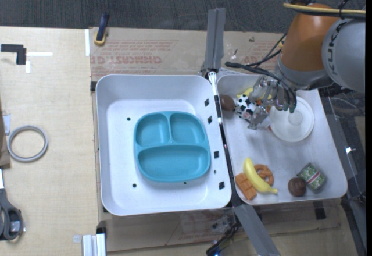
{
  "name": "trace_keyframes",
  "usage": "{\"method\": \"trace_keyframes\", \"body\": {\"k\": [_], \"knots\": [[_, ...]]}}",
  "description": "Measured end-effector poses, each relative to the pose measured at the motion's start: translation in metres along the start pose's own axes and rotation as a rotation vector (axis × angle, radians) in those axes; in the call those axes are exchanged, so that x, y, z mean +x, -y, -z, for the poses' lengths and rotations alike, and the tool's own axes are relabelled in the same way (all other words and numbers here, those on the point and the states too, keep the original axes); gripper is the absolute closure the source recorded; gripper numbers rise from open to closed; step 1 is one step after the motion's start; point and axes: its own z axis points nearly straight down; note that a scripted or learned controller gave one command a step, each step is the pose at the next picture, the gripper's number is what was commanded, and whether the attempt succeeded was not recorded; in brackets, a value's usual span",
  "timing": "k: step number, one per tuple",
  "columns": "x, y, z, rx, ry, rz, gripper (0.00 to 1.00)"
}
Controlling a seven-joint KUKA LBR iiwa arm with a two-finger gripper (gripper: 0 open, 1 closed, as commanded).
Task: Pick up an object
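Observation:
My gripper hangs over the upper part of the right bin, reaching in from the right under the orange band. It is right beside a small black-and-white toy with a yellow patch, and partly covers it. A brown ball lies just left of that toy. A white round dish sits just right of the gripper. Along the bin's near side lie a banana on an orange piece, a dark brown ball and a small green box.
The left bin holds a blue divided plate. A grey divider post rises between the bins at the back. On the bench to the left lie a grey tape ring and scissors.

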Motion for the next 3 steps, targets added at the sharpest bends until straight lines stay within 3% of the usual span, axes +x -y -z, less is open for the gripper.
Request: {"method": "trace_keyframes", "body": {"k": [1, 2, 3], "knots": [[0.007, -0.006, 0.0, 0.0, 0.017, -0.093, 0.0], [0.042, 0.002, 0.0, -0.006, 0.038, -0.036, 0.0], [0.041, -0.003, 0.0, -0.007, 0.032, -0.151, 0.0]]}}
